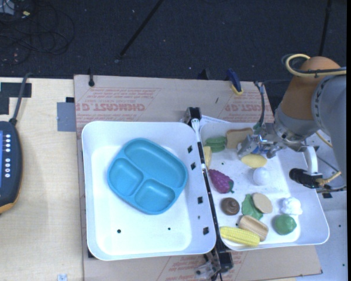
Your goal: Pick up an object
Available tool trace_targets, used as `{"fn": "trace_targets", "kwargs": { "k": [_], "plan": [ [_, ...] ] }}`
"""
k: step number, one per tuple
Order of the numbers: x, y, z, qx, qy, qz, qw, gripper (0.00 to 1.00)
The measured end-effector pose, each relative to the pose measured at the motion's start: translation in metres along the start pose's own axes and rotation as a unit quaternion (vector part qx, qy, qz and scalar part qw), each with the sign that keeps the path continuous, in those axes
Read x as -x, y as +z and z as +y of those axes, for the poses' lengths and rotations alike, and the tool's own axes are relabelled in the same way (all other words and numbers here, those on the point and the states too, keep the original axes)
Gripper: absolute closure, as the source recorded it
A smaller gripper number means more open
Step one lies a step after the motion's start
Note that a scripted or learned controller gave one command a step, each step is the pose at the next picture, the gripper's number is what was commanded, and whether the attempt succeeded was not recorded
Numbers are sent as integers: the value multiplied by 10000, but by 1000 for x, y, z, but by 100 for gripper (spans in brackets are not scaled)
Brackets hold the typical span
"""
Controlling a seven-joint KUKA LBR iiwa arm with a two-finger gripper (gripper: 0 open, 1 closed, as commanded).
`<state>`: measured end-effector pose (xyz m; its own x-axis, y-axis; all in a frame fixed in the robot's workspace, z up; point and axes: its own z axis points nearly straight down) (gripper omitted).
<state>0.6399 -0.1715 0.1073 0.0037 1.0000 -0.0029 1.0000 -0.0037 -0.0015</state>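
Arm: grey KUKA point(316, 107) with the orange band, reached in from 3 o'clock and hung over the upper part of the right bin.
Gripper: the claw point(257, 147) sat low at about 12 o'clock in the right bin point(316, 230), right over a yellow lemon-looking piece point(253, 160). Honestly couldn't tell if it was clenched or released, too much metal clutter there, and nothing was clearly held.
Yellow piece: just under the claw tip, touching or nearly so, resting on the bin floor.
White egg-ish thing point(260, 176): just beside the yellow piece, at its 5 o'clock.
Green pepper-like toy point(216, 143): at 9 o'clock from the claw, near the divider.
Tan bread-like slab point(237, 136): between the green toy and the claw.
Purple eggplant point(220, 181): middle left of the right bin.
Brown round piece point(230, 206): at 6 o'clock from the eggplant.
Corn cob point(239, 236): bottom of the right bin, with a hot-dog-like bun point(253, 225) touching it above.
Green round toy point(285, 224): lower right, with a small white lump point(291, 205) just above it.
Left bin point(99, 227): held a blue divided plate point(147, 175), roughly centre, tilted a bit.
Bench extras: a pendant with a screen point(0, 165) way out at 9 o'clock, well apart from both bins.
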Motion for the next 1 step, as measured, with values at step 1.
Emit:
{"fn": "trace_targets", "kwargs": {
  "k": [1],
  "plan": [
    [-64, 21, 4, -12, -40, 28, 10000, 0]
  ]
}}
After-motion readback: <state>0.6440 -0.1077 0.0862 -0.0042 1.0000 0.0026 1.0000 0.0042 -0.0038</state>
